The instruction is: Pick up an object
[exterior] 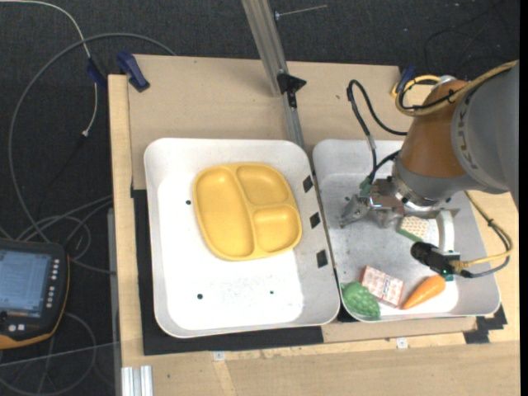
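My gripper [360, 207] hangs low over the upper middle of the right bin [351, 242], at the end of the grey arm with its orange band [429, 143]. Under the gripper I see only bare bin floor. A patterned white and red packet [415, 224] lies just to its right, partly hidden by the wrist. Along the bin's front edge sit a green leafy toy [360, 300], a pink patterned box [382, 285] and an orange carrot [425, 290], all well apart from the gripper.
The left bin [173, 246] holds a yellow divided plate [246, 209]. A metal pole [276, 52] rises behind the bins' shared wall. A black cable plug [431, 256] trails from the wrist above the carrot.
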Available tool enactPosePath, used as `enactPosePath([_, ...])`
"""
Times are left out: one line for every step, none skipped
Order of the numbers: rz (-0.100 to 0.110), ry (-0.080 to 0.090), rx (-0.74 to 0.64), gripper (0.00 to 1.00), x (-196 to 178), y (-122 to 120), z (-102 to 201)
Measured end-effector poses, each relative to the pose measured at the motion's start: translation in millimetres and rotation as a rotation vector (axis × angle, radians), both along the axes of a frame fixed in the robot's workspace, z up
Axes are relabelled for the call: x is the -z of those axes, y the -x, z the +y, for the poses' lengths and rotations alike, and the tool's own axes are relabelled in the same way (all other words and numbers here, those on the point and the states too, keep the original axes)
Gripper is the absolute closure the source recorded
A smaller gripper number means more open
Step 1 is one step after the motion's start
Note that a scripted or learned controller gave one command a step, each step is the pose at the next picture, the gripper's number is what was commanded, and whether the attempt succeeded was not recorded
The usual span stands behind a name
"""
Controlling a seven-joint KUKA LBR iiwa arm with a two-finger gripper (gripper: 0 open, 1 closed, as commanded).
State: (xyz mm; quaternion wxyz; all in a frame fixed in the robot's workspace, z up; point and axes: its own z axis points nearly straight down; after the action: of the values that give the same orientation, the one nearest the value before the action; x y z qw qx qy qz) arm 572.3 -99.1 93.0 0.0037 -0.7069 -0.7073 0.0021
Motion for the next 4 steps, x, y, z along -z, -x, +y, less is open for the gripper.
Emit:
enactPosePath([-0.008,0.000,0.000,1.00,-15,-2,0])
enactPosePath([-0.014,0.003,0.001,1.00,-71,-1,-10])
enactPosePath([-0.015,0.003,-0.001,1.00,-115,-3,-8])
enactPosePath([-0.016,0.004,-0.002,1.00,-169,-5,-8])
